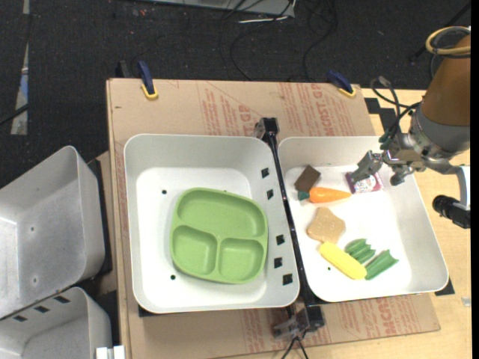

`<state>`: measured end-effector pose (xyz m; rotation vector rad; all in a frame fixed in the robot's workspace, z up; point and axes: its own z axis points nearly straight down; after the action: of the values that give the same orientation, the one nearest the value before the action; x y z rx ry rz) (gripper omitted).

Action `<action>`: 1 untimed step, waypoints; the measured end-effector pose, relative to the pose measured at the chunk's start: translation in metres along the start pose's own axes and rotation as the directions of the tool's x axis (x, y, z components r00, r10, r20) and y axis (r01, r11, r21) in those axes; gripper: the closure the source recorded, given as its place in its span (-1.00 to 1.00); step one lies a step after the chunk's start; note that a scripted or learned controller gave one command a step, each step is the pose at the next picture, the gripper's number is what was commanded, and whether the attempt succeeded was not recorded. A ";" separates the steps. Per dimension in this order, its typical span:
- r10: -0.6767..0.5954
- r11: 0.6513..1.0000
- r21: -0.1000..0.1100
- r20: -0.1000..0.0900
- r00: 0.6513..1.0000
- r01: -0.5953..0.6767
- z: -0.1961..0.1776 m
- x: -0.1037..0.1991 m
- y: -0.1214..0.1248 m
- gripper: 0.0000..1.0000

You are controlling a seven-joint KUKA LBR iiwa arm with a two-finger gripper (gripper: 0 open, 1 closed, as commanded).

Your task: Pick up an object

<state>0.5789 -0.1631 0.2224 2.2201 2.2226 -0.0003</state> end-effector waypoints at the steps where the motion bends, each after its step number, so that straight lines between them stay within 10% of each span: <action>1: -0.002 1.000 0.000 0.000 1.000 0.002 0.050 0.006 0.008 -1.00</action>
<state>0.5873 -0.1567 0.1723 2.2181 2.2246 -0.0005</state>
